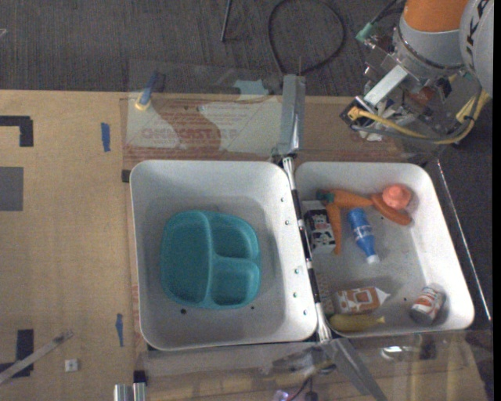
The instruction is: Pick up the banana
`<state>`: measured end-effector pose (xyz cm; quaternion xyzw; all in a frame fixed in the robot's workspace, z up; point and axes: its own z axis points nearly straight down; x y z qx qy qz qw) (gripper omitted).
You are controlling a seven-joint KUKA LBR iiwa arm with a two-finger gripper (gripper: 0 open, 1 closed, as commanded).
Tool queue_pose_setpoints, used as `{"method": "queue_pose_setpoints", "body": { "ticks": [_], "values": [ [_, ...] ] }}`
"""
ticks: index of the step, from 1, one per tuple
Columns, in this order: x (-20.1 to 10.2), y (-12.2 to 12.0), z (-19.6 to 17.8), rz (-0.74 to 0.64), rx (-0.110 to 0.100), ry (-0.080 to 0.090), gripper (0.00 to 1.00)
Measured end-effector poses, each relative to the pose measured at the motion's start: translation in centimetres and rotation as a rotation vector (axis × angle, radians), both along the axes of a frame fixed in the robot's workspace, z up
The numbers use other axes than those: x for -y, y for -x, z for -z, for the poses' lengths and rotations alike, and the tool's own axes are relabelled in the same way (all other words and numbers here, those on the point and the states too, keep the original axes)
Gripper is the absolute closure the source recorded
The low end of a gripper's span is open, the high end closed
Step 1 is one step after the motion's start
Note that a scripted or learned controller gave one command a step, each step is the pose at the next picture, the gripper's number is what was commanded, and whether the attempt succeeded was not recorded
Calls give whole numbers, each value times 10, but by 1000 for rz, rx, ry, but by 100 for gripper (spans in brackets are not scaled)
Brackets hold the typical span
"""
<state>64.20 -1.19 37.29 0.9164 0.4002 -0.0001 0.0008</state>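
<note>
Reaching in: the arm (438, 23) comes from the upper right corner, grey with its orange band at the top edge, its wrist hanging above the bench (63, 196) beyond the far rim of the right bin (462, 266).
Wrist: a cluster of metal parts and yellow cable, tilted down and leftward, well apart from everything in the right bin.
Jaws: whether they are open or closed cannot be told from this slant; nothing can be seen held.
Banana (356, 321): lying flat at the near edge of the right bin, close to its near left corner, untouched.
Carton (362, 299): in the right bin just behind the banana, almost touching it.
Can (427, 305): near right corner of the right bin, on its side.
Blue bottle (362, 234): middle of the right bin, lying down.
Orange toy (368, 205): far part of the right bin, beside the bottle's top.
Teal tray (210, 258): in the left bin (149, 196), which adjoins the right bin's left wall.
</note>
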Motion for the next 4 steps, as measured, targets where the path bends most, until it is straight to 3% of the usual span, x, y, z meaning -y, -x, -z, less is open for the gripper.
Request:
{"method": "queue_pose_setpoints", "body": {
  "ticks": [1, 2, 3, 4],
  "values": [
    [-30, -20, 52, -465, -5, -2, 100],
    [-116, -24, -18, -605, 1, 0, 100],
    [-165, -24, 18, -863, -4, -1, 100],
    [-201, -25, 9, -1261, 5, 2, 100]
  ]
}}
